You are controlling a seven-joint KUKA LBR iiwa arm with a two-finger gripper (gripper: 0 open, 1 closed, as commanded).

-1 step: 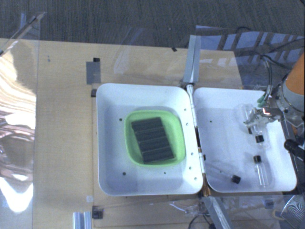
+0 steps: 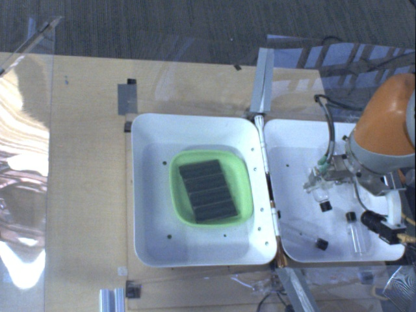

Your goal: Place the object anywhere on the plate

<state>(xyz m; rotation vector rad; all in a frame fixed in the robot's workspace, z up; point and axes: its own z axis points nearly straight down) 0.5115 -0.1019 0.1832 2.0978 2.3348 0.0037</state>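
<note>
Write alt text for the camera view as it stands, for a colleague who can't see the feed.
A grey arm with an orange band reaches into the right white bin, its gripper low over the bin floor near a small dark object. In the left white bin sits a green plate bearing a dark ridged block.

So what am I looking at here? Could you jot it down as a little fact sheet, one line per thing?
bench: two shallow white bins side by side
left bin: holds a green plate
green plate: square with rounded corners, roughly centred in its bin
dark ridged block: lying flat on the plate, slightly turned
right bin: the arm is working over it
arm: grey with an orange band, reaching in from the right
gripper: low over the right bin; too small to tell what it is doing
</note>
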